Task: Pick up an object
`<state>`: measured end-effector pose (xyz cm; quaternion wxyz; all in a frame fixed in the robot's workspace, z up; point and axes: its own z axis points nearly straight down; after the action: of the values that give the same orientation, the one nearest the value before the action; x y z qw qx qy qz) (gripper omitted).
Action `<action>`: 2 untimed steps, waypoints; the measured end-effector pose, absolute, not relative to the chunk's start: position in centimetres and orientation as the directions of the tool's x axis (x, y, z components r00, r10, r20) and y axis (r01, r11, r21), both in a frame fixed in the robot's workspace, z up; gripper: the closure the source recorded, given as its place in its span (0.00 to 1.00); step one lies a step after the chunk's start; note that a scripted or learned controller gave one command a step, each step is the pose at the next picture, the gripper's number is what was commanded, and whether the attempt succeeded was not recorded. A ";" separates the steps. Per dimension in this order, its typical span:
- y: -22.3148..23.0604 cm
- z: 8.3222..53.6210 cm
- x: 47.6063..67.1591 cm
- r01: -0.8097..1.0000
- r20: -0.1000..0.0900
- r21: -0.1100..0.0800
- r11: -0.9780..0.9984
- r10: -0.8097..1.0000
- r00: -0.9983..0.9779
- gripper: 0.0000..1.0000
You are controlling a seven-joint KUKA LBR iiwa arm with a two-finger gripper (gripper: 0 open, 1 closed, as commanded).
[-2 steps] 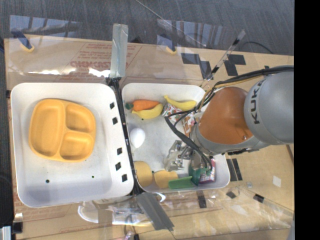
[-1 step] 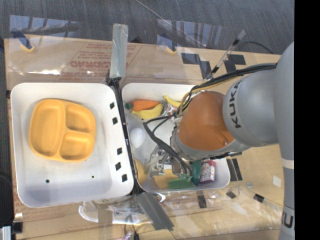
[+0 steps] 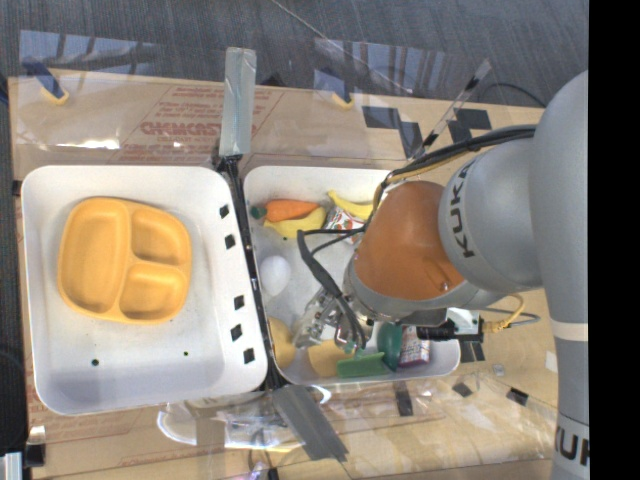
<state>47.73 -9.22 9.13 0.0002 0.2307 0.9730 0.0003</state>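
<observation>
Two shallow white bins side by side in the camera view, with the task barely begun as far as can be judged. Left bin bearing a yellow divided plate, lying flat and well apart from the arm. Right bin holding the loose things to choose from: a carrot and a banana near the far wall, a white ball by the wall next to the other bin, a yellow piece in the near corner, and a green block flat along the near wall. Grey arm reaching in from the right, its orange band hanging over the middle of the right bin and hiding much of the floor there. Gripper low in the near part of that bin, between the white ball and the green block, just beside the yellow piece. Cannot tell whether spread or pressed together, being small, shiny and partly under the wrist. Nothing visibly pinched or raised off the floor, so no pick to credit yet. Judged done: the approach over the right bin and the descent toward its near end. Judged left: a sure grasp on one thing, most likely among those at the near wall, and then the lift clear of the bin.
</observation>
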 end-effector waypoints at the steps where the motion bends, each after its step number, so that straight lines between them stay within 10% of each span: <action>1: -6.4 19.6 54.9 0.422 -0.009 0.004 0.906 0.422 -0.906 1.00; 2: -11.6 10.9 53.3 -0.043 0.004 0.001 0.999 -0.043 -0.999 1.00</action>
<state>53.29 -11.65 10.87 -0.0022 -0.0215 0.9998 0.0003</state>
